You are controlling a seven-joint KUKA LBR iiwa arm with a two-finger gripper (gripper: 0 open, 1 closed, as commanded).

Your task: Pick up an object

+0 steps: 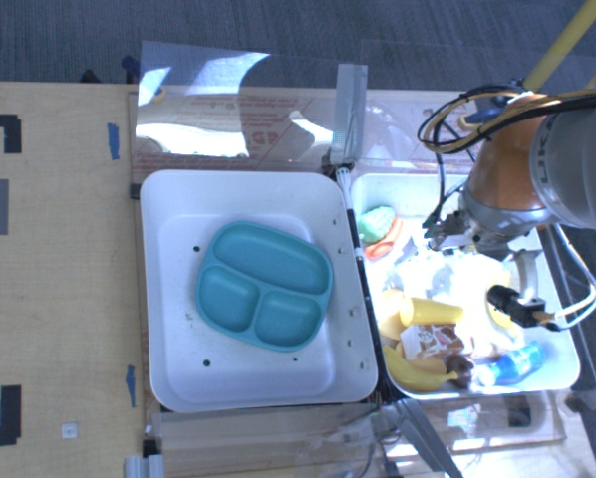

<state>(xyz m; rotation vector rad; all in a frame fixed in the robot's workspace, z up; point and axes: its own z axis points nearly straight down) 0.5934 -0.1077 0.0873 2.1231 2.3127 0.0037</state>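
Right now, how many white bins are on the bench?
2. The left bin holds a teal divided plate. The right bin sits beside it, full of small cluttered items, with the robot arm over it.

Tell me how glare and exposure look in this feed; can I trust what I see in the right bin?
Camera view: bright glare on the clear panel behind the bins; the right bin is overexposed, so pale items wash into its floor. The left bin and teal tray read evenly lit and sharp. The arm's wrist covers part of the right bin.
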